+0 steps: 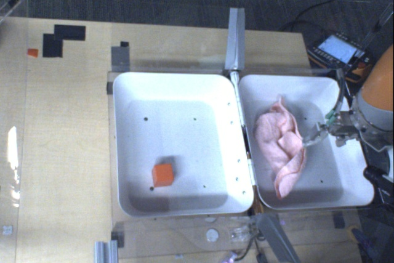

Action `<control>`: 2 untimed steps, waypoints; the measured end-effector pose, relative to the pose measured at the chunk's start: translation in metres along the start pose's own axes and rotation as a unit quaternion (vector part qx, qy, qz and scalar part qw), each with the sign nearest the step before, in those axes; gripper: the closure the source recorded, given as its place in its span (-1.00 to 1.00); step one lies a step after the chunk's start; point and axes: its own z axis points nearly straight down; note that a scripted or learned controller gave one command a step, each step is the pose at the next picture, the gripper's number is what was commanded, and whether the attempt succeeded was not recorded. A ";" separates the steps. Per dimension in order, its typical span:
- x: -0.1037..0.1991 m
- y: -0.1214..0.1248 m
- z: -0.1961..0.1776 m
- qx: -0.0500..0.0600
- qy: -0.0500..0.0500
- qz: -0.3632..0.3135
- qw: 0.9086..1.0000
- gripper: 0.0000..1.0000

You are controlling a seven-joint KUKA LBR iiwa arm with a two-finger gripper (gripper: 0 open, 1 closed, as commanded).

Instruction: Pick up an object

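A crumpled pink cloth (278, 143) lies in the middle of the right bin (320, 191). Over that bin's right side, my gripper (315, 135) reaches in from the right and its tip is at the cloth's right edge. Nothing visibly hangs from it. In the left bin (172, 95), a small orange cube (163, 175) rests near the front left.
A metal divider post (235, 40) stands behind the seam between the bins. Black blocks (60, 39) and a small orange piece (32, 53) sit on the bench at the far left. A device with a lit screen (337, 50) lies behind the right bin.
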 end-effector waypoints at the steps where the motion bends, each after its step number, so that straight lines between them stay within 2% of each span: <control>1: 0.031 0.056 0.098 -0.008 -0.001 -0.008 1.000 -1.00; 2: 0.064 0.053 0.098 -0.008 -0.002 -0.034 0.999 -1.00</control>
